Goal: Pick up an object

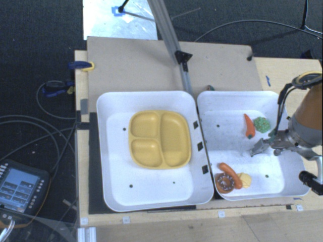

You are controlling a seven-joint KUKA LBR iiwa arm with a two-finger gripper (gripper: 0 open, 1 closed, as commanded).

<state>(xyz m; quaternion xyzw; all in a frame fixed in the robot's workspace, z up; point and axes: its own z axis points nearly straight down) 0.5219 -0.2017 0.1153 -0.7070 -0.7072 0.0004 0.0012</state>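
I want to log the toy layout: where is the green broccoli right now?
The green broccoli lies in the right bin, toward its far right part, just right of the orange carrot and above the hand.

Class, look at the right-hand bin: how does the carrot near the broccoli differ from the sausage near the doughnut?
The carrot lies at the far side of the right bin, nearly upright in the view; the sausage lies at the near side, slanting. The carrot tapers to a point; the sausage has rounded ends. The carrot sits beside the broccoli; the sausage overlaps the doughnut. Both are long, orange-red toy foods.
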